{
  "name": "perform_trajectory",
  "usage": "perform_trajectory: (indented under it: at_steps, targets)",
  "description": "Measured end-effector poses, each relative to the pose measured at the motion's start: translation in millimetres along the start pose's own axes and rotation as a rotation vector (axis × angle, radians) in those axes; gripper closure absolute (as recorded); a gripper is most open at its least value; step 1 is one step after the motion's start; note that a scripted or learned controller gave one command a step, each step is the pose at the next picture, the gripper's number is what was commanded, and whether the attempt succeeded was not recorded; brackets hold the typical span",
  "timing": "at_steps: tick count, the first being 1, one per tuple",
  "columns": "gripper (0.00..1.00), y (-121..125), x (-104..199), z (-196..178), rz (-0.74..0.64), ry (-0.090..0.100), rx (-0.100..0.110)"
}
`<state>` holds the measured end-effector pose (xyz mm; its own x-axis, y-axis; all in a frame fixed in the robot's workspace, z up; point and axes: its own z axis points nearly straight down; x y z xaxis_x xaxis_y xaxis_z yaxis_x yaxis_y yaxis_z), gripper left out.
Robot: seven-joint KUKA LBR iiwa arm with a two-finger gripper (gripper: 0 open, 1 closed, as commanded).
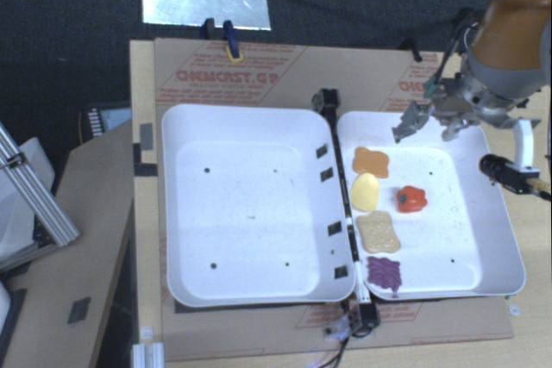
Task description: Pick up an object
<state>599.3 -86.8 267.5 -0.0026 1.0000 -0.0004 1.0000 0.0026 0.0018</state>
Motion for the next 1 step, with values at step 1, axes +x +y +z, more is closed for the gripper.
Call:
perform_trajectory:
  at_steps: [1]
  targets:
    - [1.0, 0.9, 0.1, -11.4, -0.002, 0.0, -0.003]
